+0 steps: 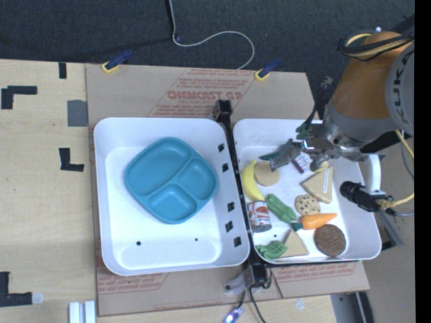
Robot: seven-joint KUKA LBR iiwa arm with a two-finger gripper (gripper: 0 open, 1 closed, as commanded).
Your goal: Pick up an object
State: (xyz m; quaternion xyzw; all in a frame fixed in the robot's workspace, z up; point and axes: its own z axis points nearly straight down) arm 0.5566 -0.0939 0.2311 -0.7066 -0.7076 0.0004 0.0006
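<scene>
The right bin (363, 251) holds several toy foods: a yellow banana (250, 180), a tan round piece (267, 175), a green pickle (281, 208), a small can (259, 216), a chip cookie (306, 203), an orange carrot (318, 220), a brown round patty (330, 239), a pale cheese wedge (319, 184) and a leafy green piece (272, 250). My gripper (283, 157) hangs low over the upper middle of this bin, just above and to the right of the tan piece and the banana's top. Nothing is visibly held in it.
The left bin (108, 180) carries a blue divided plate (171, 179). A black divider with clips (232, 180) runs between the bins. The orange-banded arm (363, 79) comes in over the right bin's far right corner. A white cable (209, 39) lies behind the bins.
</scene>
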